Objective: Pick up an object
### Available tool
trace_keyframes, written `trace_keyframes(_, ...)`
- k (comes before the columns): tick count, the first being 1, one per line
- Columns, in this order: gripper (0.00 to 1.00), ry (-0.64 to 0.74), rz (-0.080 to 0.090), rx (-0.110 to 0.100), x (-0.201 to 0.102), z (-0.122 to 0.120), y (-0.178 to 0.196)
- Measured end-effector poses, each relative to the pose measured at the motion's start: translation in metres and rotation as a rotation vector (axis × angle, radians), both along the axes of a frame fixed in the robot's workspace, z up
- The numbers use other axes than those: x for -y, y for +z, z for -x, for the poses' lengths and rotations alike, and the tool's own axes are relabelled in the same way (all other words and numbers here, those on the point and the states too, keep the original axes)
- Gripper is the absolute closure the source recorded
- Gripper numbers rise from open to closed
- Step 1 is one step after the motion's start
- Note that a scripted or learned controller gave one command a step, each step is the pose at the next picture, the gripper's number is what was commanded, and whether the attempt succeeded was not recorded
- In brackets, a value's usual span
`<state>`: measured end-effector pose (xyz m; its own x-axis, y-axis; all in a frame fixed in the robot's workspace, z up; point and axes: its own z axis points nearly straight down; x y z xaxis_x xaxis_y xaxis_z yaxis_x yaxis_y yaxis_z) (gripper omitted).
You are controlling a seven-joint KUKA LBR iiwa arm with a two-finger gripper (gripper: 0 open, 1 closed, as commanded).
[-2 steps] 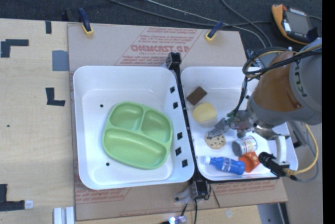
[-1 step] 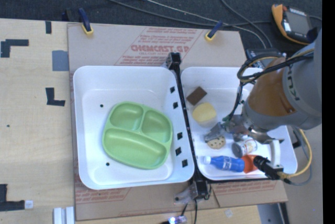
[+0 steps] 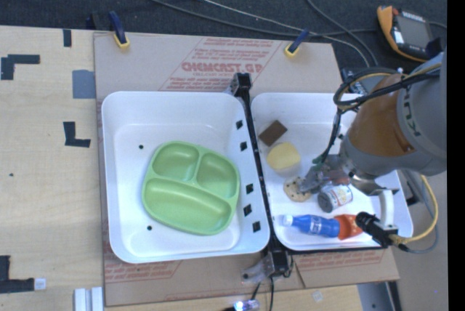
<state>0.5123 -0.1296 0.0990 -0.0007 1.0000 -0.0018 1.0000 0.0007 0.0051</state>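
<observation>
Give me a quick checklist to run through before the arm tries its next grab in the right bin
1. Gripper over the right bin: ok.
2. Something between its fingers: cannot tell.
3. Nearest targets, tan disc and small can, in reach: ok.
4. Blue bottle lying flat by the front wall, apart from the gripper: ok.
5. Yellow block and brown block unobstructed: ok.
6. Green tray in the left bin, out of the way: ok.

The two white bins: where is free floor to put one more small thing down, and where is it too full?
Left bin: bare strips around the green tray, widest along the far wall. Right bin: a bare patch along the far wall, beyond the brown block. Crowded near the gripper: yellow piece, can, blue bottle.
</observation>
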Motion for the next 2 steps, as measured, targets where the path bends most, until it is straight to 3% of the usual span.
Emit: trace_keyframes(2, 1.00, 0.000, 0.000, -0.001, 0.010, 0.009, 0.114)
